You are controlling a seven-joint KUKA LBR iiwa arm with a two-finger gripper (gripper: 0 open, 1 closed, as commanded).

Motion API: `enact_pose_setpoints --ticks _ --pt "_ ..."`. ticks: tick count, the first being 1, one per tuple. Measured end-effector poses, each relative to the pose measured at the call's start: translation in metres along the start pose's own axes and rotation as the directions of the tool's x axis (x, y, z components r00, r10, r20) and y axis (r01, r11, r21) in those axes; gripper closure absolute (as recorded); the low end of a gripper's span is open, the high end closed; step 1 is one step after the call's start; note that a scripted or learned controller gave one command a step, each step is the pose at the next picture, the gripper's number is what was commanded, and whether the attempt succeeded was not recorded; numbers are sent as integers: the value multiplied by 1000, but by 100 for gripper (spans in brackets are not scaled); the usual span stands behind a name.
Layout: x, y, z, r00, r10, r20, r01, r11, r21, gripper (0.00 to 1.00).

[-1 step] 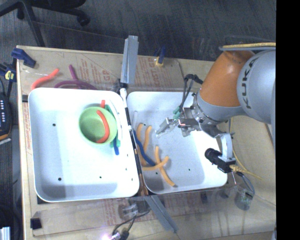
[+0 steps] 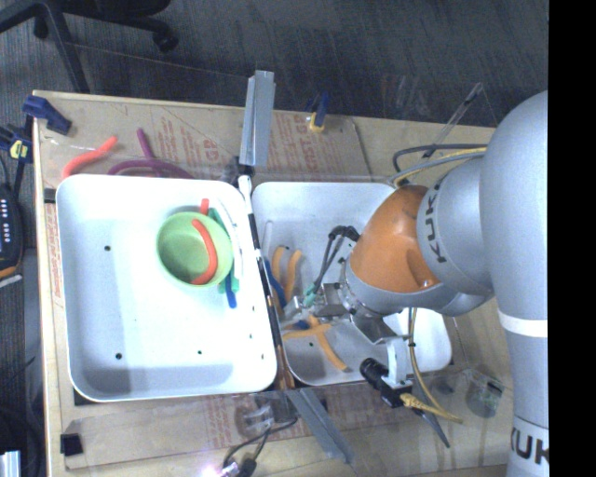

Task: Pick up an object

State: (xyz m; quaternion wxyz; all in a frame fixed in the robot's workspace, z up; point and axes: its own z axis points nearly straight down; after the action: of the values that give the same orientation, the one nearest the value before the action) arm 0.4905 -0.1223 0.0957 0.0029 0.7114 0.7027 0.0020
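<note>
Arm [image 2: 419, 252] bent low over right bin [image 2: 307, 200]. Gripper [image 2: 312, 303] down among orange-handled tools [image 2: 321, 337] near the divider; grip not readable, possibly touching them. Green bowl [image 2: 191, 247] with orange strip sits in left bin [image 2: 102, 307], well apart.

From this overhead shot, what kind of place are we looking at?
Most likely a robotics lab grasping station: a KUKA arm reaches over two white bins on a bench, with a green bowl in the left one, loose cables and an office chair base nearby.
</note>
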Motion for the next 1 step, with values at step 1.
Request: enact_pose_setpoints --ticks 1 --pt "0 2 -11 1000 -7 2 7 1000 -5 100"
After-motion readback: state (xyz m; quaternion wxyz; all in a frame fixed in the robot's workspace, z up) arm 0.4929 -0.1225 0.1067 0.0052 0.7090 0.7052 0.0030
